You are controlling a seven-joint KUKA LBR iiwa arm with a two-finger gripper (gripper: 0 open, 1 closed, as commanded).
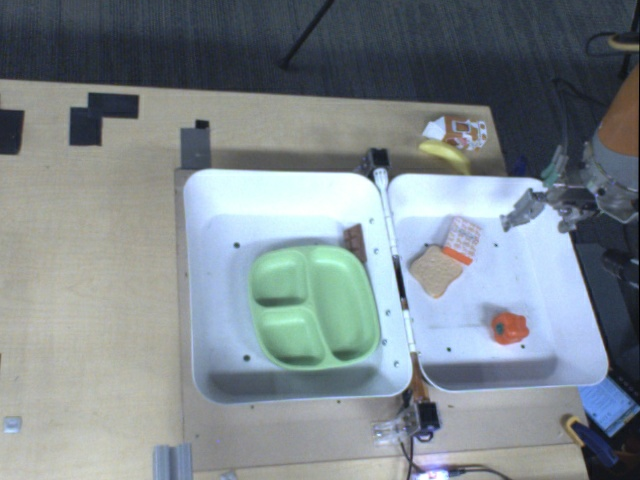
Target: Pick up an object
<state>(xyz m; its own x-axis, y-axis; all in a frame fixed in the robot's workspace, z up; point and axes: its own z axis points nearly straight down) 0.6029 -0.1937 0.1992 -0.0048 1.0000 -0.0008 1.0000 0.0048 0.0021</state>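
Observation:
In the right bin [560, 368] lie a tan bread slice [435, 271], a small white and orange box [461, 239] touching its upper right corner, and an orange-red pepper [509, 329] nearer the front. My gripper [541, 220] hangs over the bin's far right corner, up and to the right of the box, well apart from it. Its fingers [520, 212] are spread open with nothing between them.
The left bin [215, 268] holds a green divided plate [313, 306] and a small brown piece [353, 238] against its right wall. A yellow banana [444, 152] and a printed packet [458, 131] lie on the bench behind the right bin.

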